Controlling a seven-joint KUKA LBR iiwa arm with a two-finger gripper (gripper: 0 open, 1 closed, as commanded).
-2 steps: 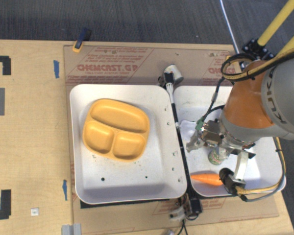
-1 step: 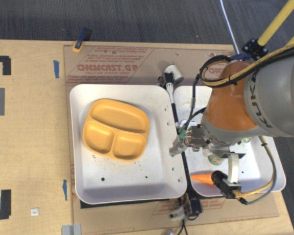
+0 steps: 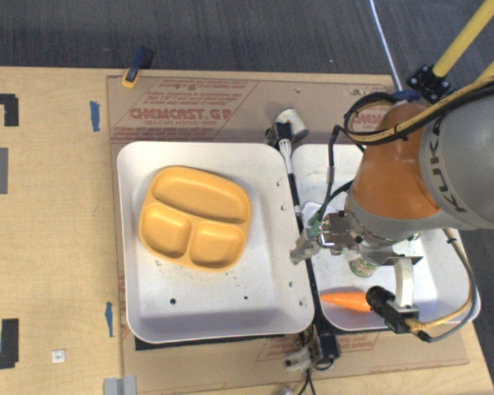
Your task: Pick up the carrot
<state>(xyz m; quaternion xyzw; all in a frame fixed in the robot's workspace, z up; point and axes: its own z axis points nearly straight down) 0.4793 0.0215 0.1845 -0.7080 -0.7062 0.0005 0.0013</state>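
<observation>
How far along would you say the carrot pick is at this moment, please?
Done: the arm has reached over the right bin. In hand: nothing visibly; the carrot lies on the bin floor near its front edge, beside the arm. Left: grasping and lifting it.

A yellow tray (image 3: 196, 217) with three compartments lies in the left white bin (image 3: 148, 303), toward its far-left part. A blue clamp (image 3: 137, 66) sits near the far edge of the desk (image 3: 49, 245).
</observation>
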